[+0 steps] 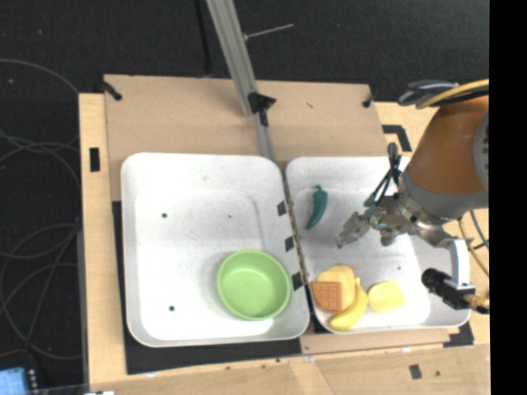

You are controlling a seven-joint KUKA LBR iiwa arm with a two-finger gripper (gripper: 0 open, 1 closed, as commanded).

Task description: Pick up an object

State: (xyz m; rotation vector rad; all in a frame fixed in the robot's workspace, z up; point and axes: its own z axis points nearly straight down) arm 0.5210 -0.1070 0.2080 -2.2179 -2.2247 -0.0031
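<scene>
grey arm, broad orange band, dark cables, metal two-finger gripper

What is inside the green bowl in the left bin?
Nothing that can be seen: the green bowl shows a bare green interior. It sits in the left bin near the front right corner. The bin floor under the bowl is covered.

Two white bins, one green bowl, one green pepper, three yellowish items
</scene>
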